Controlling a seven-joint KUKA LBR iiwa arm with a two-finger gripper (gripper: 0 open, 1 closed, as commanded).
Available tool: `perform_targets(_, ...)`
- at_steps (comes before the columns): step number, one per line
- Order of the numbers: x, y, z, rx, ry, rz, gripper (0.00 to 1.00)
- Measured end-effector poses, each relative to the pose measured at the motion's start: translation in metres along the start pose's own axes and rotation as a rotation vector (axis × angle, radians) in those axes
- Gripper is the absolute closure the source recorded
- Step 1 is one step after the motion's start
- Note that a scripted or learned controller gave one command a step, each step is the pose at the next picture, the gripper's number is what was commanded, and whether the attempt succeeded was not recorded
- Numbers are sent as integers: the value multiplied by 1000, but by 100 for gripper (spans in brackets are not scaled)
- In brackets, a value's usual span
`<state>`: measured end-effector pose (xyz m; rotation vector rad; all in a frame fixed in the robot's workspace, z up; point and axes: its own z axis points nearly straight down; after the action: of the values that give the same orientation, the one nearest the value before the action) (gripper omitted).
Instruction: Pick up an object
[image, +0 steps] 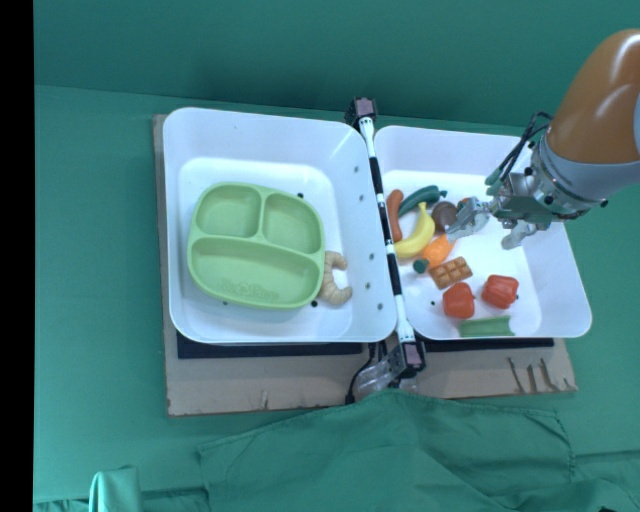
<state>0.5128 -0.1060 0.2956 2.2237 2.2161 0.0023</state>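
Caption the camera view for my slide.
Gripper hovers over right bin of toy food; green tray in left.

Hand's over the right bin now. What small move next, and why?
Probably ease the hand a little left and down toward the dark brown piece beside the banana. The hand hovers at the edge of the toy-food pile with nothing visibly held, and that piece lies nearest.

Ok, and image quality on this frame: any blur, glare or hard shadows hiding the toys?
Camera view: lighting even and soft, shadows faint; toy food like the banana is sharp; white bins are bright but not blown out; the gripper looks slightly soft.
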Motion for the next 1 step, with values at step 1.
perform_targets(1,-30,43,-5,-6,-3,1,0)
